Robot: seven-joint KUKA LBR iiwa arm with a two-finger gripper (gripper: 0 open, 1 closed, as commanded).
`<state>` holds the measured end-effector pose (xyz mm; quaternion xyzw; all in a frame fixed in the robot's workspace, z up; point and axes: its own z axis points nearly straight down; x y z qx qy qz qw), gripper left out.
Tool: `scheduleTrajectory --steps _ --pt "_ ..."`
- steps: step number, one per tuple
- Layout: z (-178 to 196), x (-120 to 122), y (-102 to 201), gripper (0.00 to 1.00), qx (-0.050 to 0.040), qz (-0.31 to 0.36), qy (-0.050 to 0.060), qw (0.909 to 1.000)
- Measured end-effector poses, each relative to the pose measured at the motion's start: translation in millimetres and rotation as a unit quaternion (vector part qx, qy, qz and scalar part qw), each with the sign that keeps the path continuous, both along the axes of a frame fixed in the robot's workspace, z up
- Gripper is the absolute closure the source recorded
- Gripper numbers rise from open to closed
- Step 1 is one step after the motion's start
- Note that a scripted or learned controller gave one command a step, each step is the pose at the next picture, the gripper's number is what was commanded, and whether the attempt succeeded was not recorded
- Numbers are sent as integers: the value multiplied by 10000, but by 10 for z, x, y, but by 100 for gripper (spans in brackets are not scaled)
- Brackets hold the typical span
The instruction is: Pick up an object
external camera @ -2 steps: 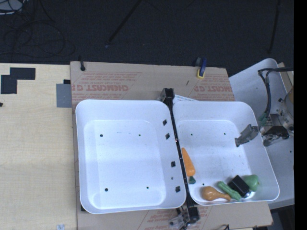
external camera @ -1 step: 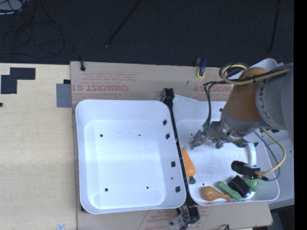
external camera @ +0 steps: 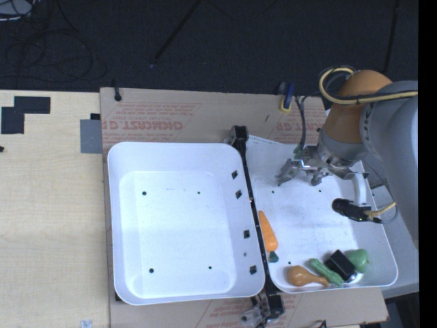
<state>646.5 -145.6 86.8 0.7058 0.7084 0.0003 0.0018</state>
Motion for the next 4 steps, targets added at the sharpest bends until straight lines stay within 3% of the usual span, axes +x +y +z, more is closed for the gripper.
scheduleTrajectory --steps 1,2,3,4 --pt "110 -28 3 100 10 -6 27 10000" --pt "-6 -226 626 100 27 1 46 10000" --pt "1621 8 917 100 9 8 -64 10000" --pt "1919 -114 1635 100 14 14 8 10000"
